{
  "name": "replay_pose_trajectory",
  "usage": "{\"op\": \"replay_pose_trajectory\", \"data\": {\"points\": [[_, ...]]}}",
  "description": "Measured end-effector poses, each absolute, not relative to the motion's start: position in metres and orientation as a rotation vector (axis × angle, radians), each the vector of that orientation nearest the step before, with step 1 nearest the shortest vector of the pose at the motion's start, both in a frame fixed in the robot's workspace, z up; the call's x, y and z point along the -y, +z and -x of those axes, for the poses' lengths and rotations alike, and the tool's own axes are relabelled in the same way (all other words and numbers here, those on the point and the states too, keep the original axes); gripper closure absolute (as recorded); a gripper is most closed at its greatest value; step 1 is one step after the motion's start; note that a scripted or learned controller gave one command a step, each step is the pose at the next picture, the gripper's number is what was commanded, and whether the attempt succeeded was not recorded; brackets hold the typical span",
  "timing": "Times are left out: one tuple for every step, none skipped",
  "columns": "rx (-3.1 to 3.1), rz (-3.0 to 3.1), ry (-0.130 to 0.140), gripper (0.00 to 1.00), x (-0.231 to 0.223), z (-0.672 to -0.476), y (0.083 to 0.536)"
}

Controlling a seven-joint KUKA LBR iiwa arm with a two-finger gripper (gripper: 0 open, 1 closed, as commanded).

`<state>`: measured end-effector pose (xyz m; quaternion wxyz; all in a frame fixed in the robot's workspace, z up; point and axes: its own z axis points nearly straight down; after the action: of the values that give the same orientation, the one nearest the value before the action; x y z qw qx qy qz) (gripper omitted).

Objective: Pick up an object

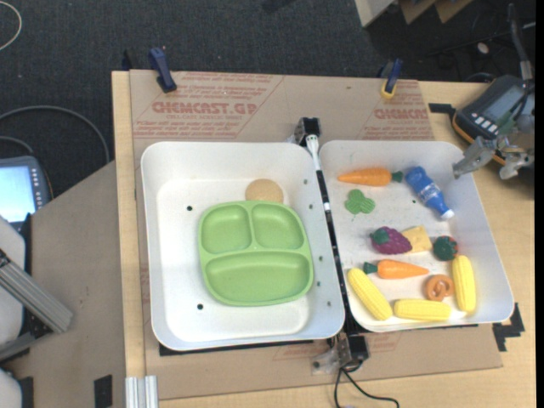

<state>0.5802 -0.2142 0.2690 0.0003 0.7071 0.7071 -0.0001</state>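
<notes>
The right bin (484,219) holds several toy foods: a carrot (365,177), a blue bottle (427,191), a green leafy piece (359,201), a purple eggplant (390,240), a second carrot (399,269) and corn cobs (370,293). My gripper (489,167) hangs over the bin's far right corner, right of the blue bottle. Its fingers (467,161) stand apart with nothing between them.
In the left bin (161,228) lies a green divided plate (253,253) with a tan round cookie (264,191) behind it. A yellow wedge (416,238), a dark green piece (444,247) and an orange ring (438,287) crowd the right bin's near half. Clamps (161,68) hold the board's far edge.
</notes>
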Motion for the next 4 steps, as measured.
{"op": "replay_pose_trajectory", "data": {"points": [[-2.234,-2.224,-0.005,0.00,0.177,-0.619,0.114],[-2.234,-2.219,-0.006,0.00,0.106,-0.657,0.082],[-2.229,-2.230,-0.026,0.00,0.096,-0.662,0.081],[-2.221,-2.229,-0.006,0.00,0.126,-0.615,0.085]]}}
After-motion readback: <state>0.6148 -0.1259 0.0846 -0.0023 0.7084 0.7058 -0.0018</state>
